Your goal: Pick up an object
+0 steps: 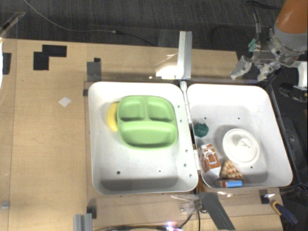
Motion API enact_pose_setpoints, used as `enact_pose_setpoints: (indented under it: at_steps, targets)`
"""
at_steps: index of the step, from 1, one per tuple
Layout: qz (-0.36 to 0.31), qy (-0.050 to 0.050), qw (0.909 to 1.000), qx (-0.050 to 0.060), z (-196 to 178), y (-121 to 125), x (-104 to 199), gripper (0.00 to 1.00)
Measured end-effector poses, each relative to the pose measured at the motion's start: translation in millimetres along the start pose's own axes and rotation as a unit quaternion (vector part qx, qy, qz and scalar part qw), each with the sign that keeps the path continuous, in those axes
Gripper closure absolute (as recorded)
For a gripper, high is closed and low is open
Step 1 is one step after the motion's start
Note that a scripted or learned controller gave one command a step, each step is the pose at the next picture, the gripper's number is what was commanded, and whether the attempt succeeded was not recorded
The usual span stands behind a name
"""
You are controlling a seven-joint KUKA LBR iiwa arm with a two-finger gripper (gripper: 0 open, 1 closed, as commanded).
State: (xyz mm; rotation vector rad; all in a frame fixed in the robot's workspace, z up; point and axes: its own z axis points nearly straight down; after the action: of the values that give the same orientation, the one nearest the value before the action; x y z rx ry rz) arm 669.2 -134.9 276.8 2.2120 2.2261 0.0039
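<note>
- Table (43,143): a pale wooden surface carrying two shallow white bins side by side, with black markers near its upper-left corner.
- Left bin (139,177): holds two things. One green divided plate (146,121) lies flat in the upper half, its long axis running left to right. One yellow item (111,118) is partly tucked under the plate's left edge; what it is cannot be told.
- Right bin (231,100): holds five things, all crowded into its lower half. One small dark-green lump (200,129) lies by the left wall; one orange-and-white packet (210,158) below it; one round white lid (241,145) near the middle; one tan speckled piece (230,169) and one blue-and-red tube (230,183) by the lower wall.
- End effector (255,70): hangs above the upper-right rim of the right bin, below the orange band of the arm. Its two fingers appear spread apart, with nothing between them.
- Governing relation: no single target is marked. Judged from position, every candidate in the right bin lies down and left of the end effector, the white lid nearest; the left bin's contents lie well apart, farther left.
</note>
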Motion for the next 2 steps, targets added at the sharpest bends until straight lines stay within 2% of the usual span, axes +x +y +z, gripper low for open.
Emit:
enact_pose_setpoints:
  at_steps: [1, 2]
  targets:
    - [0.229, 0.000, 0.9734, 0.001, 146, 0, 21, 0.00]
    - [0.113, 0.000, 0.9936, -0.001, 190, -14, 51, 0.00]
